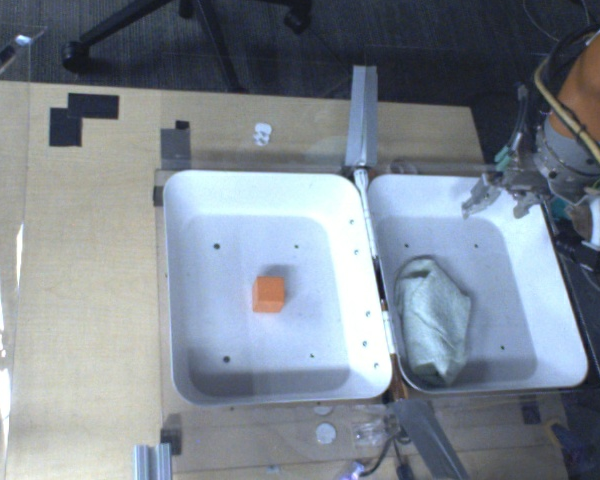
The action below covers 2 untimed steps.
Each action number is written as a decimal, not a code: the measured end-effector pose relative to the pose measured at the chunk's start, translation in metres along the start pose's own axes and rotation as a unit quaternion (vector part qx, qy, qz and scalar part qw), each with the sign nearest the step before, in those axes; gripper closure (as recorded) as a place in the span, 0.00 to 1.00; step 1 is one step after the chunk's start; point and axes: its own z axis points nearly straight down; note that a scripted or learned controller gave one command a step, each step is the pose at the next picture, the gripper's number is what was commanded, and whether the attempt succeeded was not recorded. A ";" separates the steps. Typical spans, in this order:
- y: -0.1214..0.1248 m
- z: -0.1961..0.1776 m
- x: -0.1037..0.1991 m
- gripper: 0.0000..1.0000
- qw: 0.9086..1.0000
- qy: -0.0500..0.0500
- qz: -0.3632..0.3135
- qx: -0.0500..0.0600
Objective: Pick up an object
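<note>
A small orange cube (269, 294) lies near the middle of the left bin (195, 208). A crumpled grey-green cloth (432, 318) rests in the right bin (540, 278), against its left wall and toward the front. My gripper (500, 200) hangs over the far right corner of the right bin, well away from the cloth and the cube. Its two fingers are spread apart, open, with nothing between them.
A metal post (361, 118) stands at the back between the two bins. The arm with its orange band (588, 78) and cables fills the upper right. An office chair base (190, 8) sits on the floor beyond the bench.
</note>
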 end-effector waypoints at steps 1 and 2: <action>0.035 0.104 -0.032 0.00 1.000 0.004 0.007 0.002; 0.039 0.091 -0.032 1.00 1.000 -0.001 0.003 -0.004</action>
